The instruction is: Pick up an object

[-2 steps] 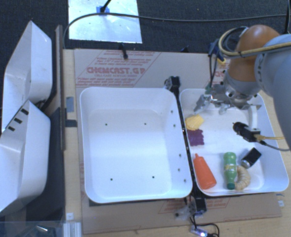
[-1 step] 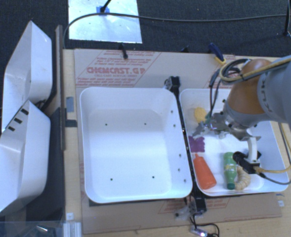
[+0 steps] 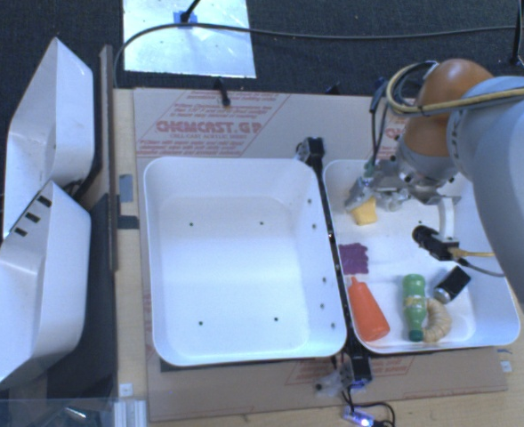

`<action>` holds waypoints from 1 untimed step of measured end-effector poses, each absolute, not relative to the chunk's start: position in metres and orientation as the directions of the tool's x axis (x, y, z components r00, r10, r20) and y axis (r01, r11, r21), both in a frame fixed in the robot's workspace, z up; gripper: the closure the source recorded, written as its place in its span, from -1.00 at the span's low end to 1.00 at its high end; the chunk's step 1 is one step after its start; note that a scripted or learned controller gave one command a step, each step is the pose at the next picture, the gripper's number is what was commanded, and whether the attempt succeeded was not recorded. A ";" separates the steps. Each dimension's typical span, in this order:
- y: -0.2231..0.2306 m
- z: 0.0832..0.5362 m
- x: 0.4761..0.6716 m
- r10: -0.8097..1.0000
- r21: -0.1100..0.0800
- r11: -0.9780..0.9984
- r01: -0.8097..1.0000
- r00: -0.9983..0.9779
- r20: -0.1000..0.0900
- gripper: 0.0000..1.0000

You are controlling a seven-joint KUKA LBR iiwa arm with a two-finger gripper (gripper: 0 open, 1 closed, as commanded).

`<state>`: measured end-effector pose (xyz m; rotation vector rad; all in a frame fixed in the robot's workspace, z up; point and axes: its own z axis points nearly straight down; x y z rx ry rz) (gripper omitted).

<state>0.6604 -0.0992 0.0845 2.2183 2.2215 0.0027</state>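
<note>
Orange tapered piece (image 3: pixel 368 310) is lying nearest the lens, at 7 o'clock in the right bin (image 3: pixel 395 254), its narrow end pointing toward 11. Judging by where the gripper is, the likely target is the yellow block (image 3: pixel 364 213), sitting at 10 o'clock in that bin, close to the wall shared with the left bin (image 3: pixel 244 265). Gripper (image 3: pixel 379 192) is hanging at the block's 1 o'clock, over its upper edge. Touching or just apart is not reading from this slant, and how wide it is standing I cannot tell. Block is resting on the bin floor, nothing lifted, so I am judging the pick as at the approach stage, with closing and raising left to do. Block is looking squat and wedge-like, its upper part partly covered, so the long axis is uncertain. The visible lower edge is seeming to run from 8 toward 2 o'clock, with no clear pointed end. Working outward: purple piece (image 3: pixel 354 257) is lying near, at the block's 6 o'clock. Green bottle (image 3: pixel 413 305) is lying well apart at 5 o'clock, long axis running 12 to 6, with a beige curl (image 3: pixel 437 320) touching its lower right side.
</note>
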 end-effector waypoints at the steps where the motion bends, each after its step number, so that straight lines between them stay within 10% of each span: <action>1: -0.083 0.084 0.652 1.000 0.001 0.002 1.000 -0.002 0.000 -1.00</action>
